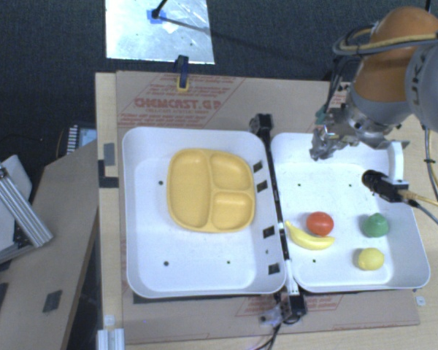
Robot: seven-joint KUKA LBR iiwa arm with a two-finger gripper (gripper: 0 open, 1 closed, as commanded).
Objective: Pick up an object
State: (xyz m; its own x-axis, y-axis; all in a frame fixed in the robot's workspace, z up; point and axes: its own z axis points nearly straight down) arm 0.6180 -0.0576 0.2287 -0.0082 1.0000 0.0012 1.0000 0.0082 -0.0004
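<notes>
a dark carpeted floor surrounds the table (204, 93), a cardboard-topped surface carrying two shallow white bins side by side. the left bin (146, 261) holds a yellow divided plate (209, 189). the right bin (409, 272) holds four pieces of toy food clustered in its near half: a red tomato (320, 223) touching a yellow banana (309, 238), a green fruit (375, 224) and a lemon (370, 258) further right.

the gripper (323, 149) hangs over the far left corner of the right bin, with nothing seen between its fingers; whether they are spread or closed i cannot tell at this size.

what the coming move turns on, i judge: every pickable object lies toward the near edge from the gripper, well apart from it. the tomato and banana sit almost straight toward the viewer from the gripper, so they look the likeliest targets. the banana's long axis runs roughly left to right, tilted slightly, so a grasp across its short width would suit.
</notes>
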